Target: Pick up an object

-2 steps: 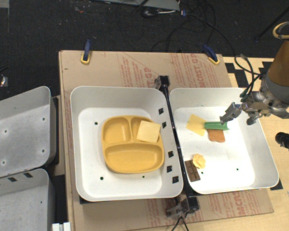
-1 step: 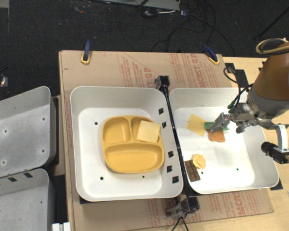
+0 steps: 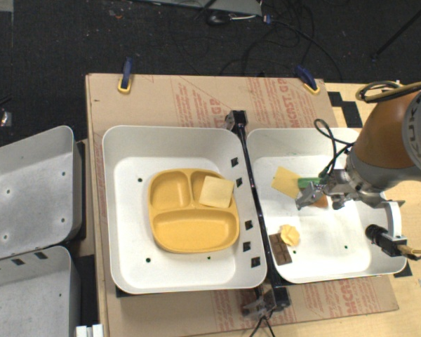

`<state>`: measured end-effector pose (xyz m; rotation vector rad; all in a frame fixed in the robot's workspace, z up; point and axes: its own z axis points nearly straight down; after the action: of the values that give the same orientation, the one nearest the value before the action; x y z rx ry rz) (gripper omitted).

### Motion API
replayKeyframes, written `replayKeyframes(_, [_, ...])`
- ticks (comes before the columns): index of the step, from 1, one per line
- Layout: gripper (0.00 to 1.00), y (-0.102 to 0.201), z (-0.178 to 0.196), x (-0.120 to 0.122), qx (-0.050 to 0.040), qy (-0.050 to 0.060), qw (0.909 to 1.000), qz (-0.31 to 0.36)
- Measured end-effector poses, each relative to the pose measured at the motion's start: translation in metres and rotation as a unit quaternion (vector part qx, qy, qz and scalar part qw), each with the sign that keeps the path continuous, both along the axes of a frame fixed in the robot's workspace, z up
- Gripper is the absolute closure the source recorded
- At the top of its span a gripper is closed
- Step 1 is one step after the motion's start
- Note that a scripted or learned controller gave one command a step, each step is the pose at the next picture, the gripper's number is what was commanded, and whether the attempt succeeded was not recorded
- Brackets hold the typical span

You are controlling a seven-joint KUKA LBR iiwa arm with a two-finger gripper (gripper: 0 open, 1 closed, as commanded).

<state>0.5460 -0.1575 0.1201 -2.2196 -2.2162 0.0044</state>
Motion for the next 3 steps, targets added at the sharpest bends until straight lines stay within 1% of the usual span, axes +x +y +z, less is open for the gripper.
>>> replayKeyframes(1, [1.00,-0.001,0.013,0.002,-0.0009,-0.003,1.0000,0.000])
replayKeyframes(3, [1.00,0.004,0.140,0.002,-0.0019,-0.006,1.0000,0.002])
